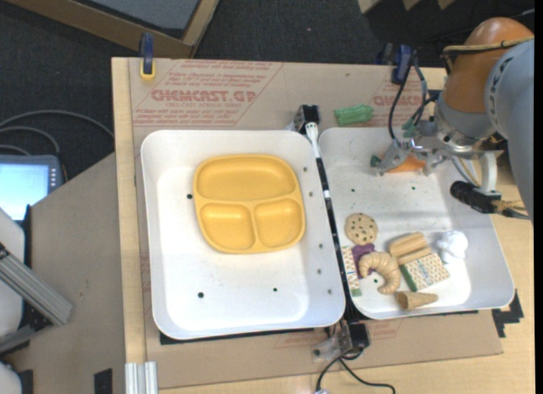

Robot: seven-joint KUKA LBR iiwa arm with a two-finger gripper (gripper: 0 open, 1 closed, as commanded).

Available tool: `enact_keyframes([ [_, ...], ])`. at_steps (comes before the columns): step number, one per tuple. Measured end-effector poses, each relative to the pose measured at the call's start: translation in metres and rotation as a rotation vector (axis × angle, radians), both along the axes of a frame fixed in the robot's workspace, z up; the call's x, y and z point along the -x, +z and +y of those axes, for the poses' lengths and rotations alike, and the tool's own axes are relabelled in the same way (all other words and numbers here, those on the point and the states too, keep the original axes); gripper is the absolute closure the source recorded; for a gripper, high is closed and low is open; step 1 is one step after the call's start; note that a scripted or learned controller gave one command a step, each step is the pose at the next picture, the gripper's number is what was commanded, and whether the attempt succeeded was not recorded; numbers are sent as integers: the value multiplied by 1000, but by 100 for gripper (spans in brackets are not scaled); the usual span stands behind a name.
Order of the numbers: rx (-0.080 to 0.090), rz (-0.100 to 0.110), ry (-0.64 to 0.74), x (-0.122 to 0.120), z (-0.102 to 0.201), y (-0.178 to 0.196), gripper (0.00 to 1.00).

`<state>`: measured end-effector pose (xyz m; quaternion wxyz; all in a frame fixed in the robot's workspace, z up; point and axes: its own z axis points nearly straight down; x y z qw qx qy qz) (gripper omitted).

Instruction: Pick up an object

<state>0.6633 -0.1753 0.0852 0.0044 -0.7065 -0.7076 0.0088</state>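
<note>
Camera view looks down on the hand (pixel 405 160), low over the far part of the right bin (pixel 475 299), its metal fingers pinching a small orange piece (pixel 411 164) just above the smooth white floor. The grey arm (pixel 501 70) with its rounded orange band comes in from the right.

Nearer the front of that bin lies a cluster of toy food: a round speckled cookie (pixel 361 228), a curved tan croissant (pixel 384 270), a pale cylindrical roll (pixel 406 244), a flat patterned cracker (pixel 427 271), a pointed cone (pixel 416 300) and a crumpled white lump (pixel 452 244).

The left bin (pixel 170 299) carries a glossy yellow plate (pixel 249 201) with three rounded compartments. A green lump (pixel 354 115) rests on the brown tabletop (pixel 212 95) behind the bins.
</note>
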Motion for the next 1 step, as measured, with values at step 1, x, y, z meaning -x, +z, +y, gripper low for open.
enact_keyframes([
  [1, -36, 2, -1, -2, -39, -2, 0],
])
